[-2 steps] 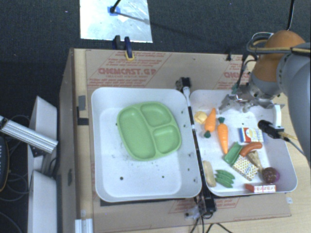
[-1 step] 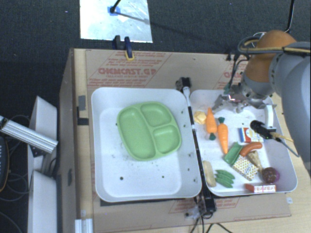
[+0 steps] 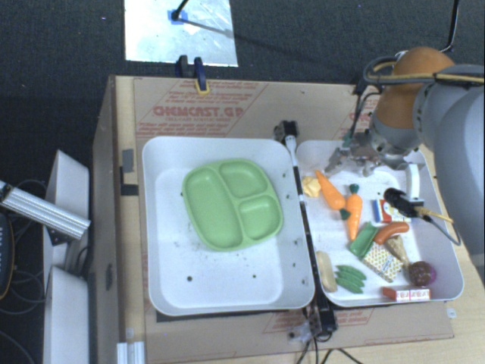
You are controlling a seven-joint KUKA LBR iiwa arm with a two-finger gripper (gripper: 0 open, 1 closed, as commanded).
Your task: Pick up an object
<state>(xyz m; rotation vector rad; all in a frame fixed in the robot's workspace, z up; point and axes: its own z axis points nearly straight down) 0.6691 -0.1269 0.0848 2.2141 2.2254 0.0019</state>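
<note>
My gripper (image 3: 351, 160) hangs over the far end of the right bin (image 3: 443, 237), just beyond two orange carrots (image 3: 332, 192) (image 3: 354, 206). A small yellow piece (image 3: 311, 184) lies at the bin's far left corner. Nearer the front lie a green vegetable (image 3: 362, 240), a red sausage (image 3: 392, 230), a checkered packet (image 3: 382, 262), a dark purple ball (image 3: 422, 273), green pea pods (image 3: 350, 277) and a beige piece (image 3: 326, 269). Nothing is seen held in the gripper.
The left bin (image 3: 170, 279) holds a green divided plate (image 3: 233, 203). A red and white packet (image 3: 405, 295) lies at the right bin's front edge. A black clamp (image 3: 289, 132) sits at the far end of the ridge between the bins.
</note>
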